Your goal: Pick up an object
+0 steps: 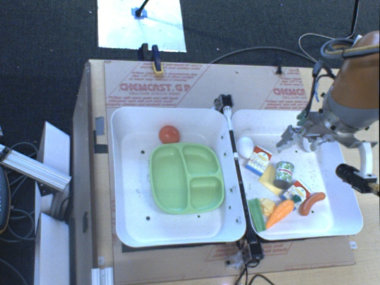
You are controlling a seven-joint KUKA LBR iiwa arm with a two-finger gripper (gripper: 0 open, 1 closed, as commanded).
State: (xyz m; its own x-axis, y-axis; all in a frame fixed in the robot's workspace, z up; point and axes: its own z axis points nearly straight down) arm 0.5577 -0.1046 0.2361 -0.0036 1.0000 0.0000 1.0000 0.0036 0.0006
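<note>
Down at the front of the right bin [350,221] lie a toy carrot [280,212], a bit of yellow corn [267,205], a green piece [256,212] and a small sausage [312,201]. Just behind them sit a little can with a green label [284,171] on a yellow slice [270,180], and a small red and blue box [257,160]. Next comes a white egg [244,146], close to the wall between the two bins. On the other side, the left bin [127,159] holds a green tray with three parts [186,177], and a red ball [169,134] rests just behind it. Over the back of the right bin hangs the end effector [297,136], with its fingers spread apart and nothing between them. It is near the can and the box but not touching them. Both bins sit on a brown surface [178,85] with red letters.
</note>
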